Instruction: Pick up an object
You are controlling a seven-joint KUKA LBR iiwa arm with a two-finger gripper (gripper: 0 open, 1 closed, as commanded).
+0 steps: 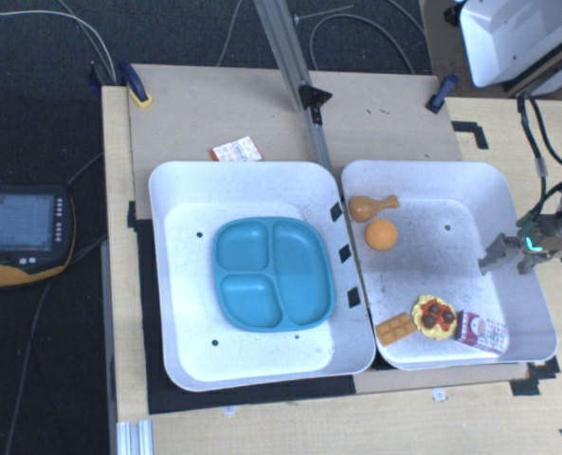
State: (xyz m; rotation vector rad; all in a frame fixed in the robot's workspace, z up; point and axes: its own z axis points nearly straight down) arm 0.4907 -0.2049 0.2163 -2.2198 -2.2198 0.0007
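- Hovering my gripper point(519, 251) over the far-right rim of the right bin point(489, 180), well apart from every object inside it.
- Gripper state: small and partly cut off at the frame edge, so I cannot tell how it stands; nothing shows held in it.
- Landmark: the right bin. All places below are taken from it.
- Orange ball point(382, 235) sits in the bin's upper-left part, near the wall it shares with the other bin.
- Toy drumstick point(370, 206) lies just above the ball, thin end pointing right; whether the two touch I cannot make out.
- Along the bin's lower edge, left to right: a waffle-like biscuit piece point(395, 329), a yellow pastry with red topping point(435, 317), and a dark red-and-white packet point(480, 332). Pastry is just beside both neighbours.
- Left of the right bin sits the left bin point(181, 191), side by side with it; a blue divided plate point(273, 273) lies flat in its middle.
- Above and left of the right bin, on the bare bench point(385, 121), lies a small red-and-white card point(237, 150), just beyond the left bin's top rim.
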